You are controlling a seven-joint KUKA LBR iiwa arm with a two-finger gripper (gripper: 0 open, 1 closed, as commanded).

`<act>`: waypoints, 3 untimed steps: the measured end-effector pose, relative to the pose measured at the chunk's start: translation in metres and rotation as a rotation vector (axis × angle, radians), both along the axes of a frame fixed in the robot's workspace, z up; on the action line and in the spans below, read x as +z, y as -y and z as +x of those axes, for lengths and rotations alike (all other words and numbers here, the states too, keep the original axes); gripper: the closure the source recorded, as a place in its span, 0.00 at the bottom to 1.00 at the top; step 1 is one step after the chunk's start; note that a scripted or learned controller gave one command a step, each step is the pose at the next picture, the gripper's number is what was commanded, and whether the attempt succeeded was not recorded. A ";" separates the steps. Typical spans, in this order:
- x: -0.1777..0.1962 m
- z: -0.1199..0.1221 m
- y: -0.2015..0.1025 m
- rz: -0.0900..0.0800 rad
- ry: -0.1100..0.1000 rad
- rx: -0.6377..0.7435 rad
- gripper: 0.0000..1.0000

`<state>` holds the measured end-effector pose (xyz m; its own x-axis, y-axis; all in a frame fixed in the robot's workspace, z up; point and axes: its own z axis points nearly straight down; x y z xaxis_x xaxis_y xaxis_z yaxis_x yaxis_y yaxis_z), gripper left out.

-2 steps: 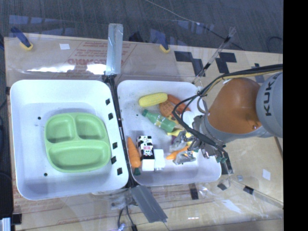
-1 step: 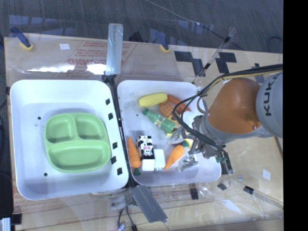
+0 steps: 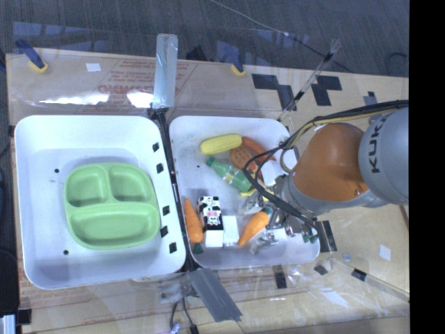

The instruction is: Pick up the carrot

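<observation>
In the right bin's near corner, your tool [image 3: 268, 229] sits low beside an orange carrot [image 3: 252, 228] lying on the bin floor — I cannot tell its state. A second orange carrot [image 3: 192, 220] lies by the left wall. Nothing is lifted yet — grasp and raise remain.

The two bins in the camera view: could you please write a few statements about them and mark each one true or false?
1. The green divided plate lies in the left bin. True.
2. The corn cob lies on the plate. False: it lies in the right bin.
3. Two carrots lie in the right bin. True.
4. The gripper is over the left bin. False: it is at the right bin's front, beside one carrot.
</observation>
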<state>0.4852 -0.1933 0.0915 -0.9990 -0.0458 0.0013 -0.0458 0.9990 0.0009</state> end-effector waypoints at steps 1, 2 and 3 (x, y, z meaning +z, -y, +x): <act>0.011 0.002 0.000 -0.002 0.003 0.006 1.00; 0.021 0.004 -0.001 -0.003 0.005 0.011 1.00; 0.032 0.005 -0.002 -0.004 0.008 0.016 1.00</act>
